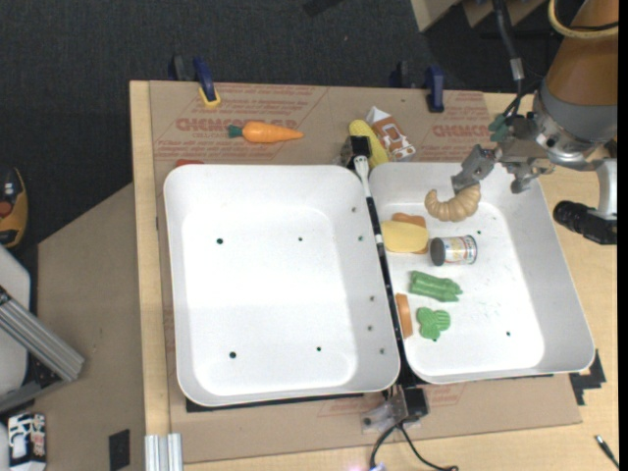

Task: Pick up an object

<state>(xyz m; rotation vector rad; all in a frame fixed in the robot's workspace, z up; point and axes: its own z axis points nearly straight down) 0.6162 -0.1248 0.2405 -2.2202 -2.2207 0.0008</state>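
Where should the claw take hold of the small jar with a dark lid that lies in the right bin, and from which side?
The small jar with a dark lid lies on its side, lid toward the left. Probably best from above, closing across the middle of its round body, since both flanks are free of neighbours.

Two white bins, the left bin and the right bin, look like smooth, faintly glossy moulded plastic, seated on a matt brown cardboard sheet printed in faded red along the far edge of the pale wood-look bench. The carrot on the cardboard and the croissant, green pieces and yellow block in the right bin appear to be smooth plastic, while the small jar shows a shiny metallic body and a dark matt lid.
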